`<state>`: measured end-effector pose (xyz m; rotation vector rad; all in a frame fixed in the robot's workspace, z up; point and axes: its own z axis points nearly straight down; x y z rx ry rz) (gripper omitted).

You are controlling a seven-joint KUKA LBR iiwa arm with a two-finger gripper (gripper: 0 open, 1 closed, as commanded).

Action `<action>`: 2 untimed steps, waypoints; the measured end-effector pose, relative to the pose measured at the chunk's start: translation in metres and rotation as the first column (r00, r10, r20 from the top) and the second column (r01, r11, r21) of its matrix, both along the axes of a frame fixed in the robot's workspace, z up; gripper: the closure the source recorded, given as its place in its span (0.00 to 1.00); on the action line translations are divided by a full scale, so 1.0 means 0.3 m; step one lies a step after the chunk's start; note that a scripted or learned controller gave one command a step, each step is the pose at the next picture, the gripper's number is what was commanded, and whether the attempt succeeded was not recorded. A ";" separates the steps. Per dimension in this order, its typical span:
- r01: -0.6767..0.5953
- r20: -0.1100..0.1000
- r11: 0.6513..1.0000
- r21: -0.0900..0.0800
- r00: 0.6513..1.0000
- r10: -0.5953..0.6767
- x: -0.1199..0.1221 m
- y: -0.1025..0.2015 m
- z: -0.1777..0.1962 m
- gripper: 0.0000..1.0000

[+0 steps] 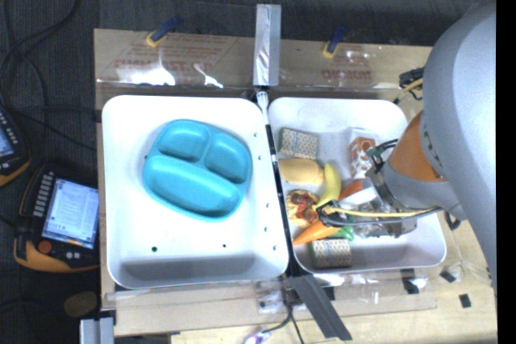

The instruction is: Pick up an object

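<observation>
Jaws low among right bin clutter, grip unreadable; one blue tray in left bin.

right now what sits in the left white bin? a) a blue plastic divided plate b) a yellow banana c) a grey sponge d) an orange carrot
a: the blue plastic divided plate lies alone in the left white bin, while the small food items crowd the right white bin.

1. The left bin has bare floor around the blue tray.
2. The right bin is crowded: banana, carrot and the arm block it.
</observation>
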<state>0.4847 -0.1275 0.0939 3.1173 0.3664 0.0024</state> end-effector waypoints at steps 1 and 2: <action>0.031 -0.010 1.000 0.002 0.999 -0.031 -0.011 -0.098 0.038 1.00; -0.131 -0.005 0.990 0.056 0.991 0.131 0.039 -0.227 0.027 1.00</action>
